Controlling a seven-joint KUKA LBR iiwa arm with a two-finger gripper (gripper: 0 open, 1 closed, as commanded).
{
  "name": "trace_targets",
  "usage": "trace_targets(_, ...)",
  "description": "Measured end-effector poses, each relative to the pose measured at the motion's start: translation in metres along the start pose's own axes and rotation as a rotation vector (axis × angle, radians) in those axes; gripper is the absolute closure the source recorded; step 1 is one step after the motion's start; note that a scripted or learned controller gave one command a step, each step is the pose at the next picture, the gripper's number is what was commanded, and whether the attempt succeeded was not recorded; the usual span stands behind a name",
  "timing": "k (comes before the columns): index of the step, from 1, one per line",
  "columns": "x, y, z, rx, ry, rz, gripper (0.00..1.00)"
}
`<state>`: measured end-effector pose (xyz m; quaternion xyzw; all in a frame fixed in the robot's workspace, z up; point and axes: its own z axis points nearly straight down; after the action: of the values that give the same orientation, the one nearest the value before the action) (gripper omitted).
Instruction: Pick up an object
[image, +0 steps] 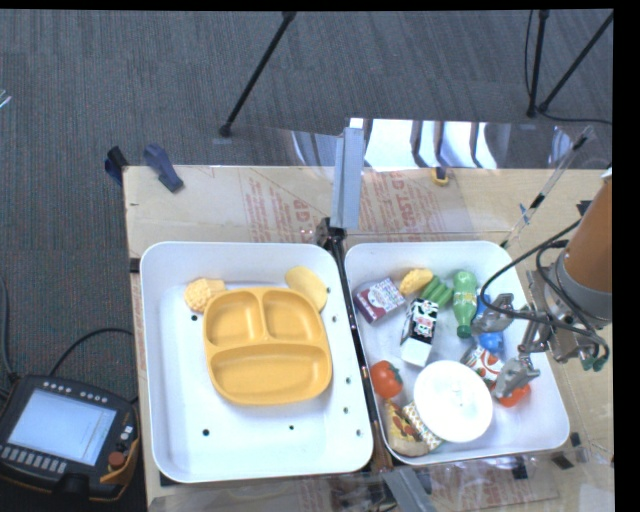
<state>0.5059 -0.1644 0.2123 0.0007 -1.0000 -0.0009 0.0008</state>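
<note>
The camera view looks down on a pale wooden worktop (250, 205) that carries two shallow white plastic bins side by side. The left white bin (170, 400) holds three things: one yellow-orange plastic divided tray with three compartments (267, 345), one small bumpy yellow toy like a corn piece (203, 293) touching the tray's upper left corner, and one smooth pale yellow oval toy (308, 287) at its upper right corner. The right white bin (550, 425) is crowded with small toy foods: one round white plastic plate (453, 401), flat and glossy, near the front; one red tomato-shaped toy (385, 380) just left of it; one hot-dog-like toy in tan and red (405, 425) against the front wall; one dark maroon printed packet (379, 298); one small white carton with black patches (421, 330), lying at a slant; one yellow rounded toy (415, 281); one dark green stick-shaped toy (435, 292); one light green bottle (463, 300) beside it; and one small blue and white piece (490, 342). The grey metal tool (516, 378) hangs low over the right side of this bin, just right of the plate, with a red-orange rounded toy (513, 396) directly beneath its tip; whether its fingers are apart or closed, or grip anything, I cannot tell.
</note>
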Motion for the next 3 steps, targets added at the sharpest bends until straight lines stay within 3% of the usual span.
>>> trace_targets(1, -0.038, 0.002, 0.096, 0.006, -0.025, 0.065, 0.00)
trace_targets(2, -0.040, 0.040, 0.117, 0.008, -0.019, 0.238, 0.00)
trace_targets(3, -0.095, 0.070, 0.124, 0.001, -0.003, 0.245, 0.00)
